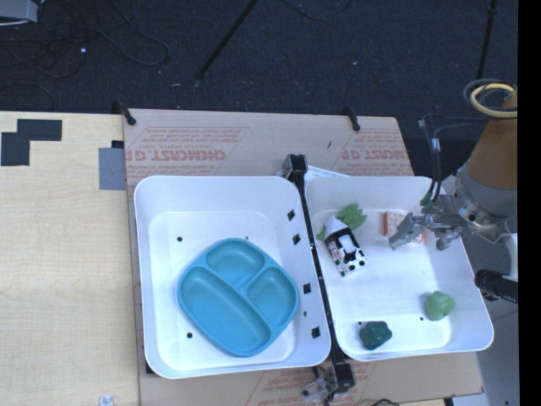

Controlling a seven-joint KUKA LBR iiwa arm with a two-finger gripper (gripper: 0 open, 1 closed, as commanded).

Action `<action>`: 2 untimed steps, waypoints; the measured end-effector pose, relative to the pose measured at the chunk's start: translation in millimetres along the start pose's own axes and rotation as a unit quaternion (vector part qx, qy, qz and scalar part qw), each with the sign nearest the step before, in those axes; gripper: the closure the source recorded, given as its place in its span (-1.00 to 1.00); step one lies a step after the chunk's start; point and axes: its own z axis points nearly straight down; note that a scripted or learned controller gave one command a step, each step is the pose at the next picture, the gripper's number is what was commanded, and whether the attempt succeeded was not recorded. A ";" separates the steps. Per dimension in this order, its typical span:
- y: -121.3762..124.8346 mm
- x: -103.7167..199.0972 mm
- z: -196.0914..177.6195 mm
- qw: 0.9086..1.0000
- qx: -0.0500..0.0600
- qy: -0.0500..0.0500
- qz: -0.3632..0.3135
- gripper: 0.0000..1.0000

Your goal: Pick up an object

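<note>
In the right bin point(461, 332) lie a black-and-white toy cow point(345, 250), a green leafy piece point(352, 217), a small orange-and-white item point(390, 222), a light green lump point(439, 304) and a dark green lump point(374, 334). My gripper point(427, 234) hangs over the right bin's upper right part, just right of the orange-and-white item. Its fingers point(406, 232) are spread apart with nothing between them. The arm comes in from the right edge.
The left bin point(161, 227) holds a blue divided plate point(238, 296). A black divider point(306, 244) with clips runs between the two bins. Both bins rest on cardboard point(211, 146) over the wooden bench point(59, 269). Cables lie on the dark floor behind.
</note>
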 end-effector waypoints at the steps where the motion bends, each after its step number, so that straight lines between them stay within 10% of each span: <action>1: 2.5 0.0 -6.6 1.000 -0.006 -0.001 -0.001 -1.00; 2: 0.9 -5.1 41.1 1.000 -0.003 0.000 -0.001 -1.00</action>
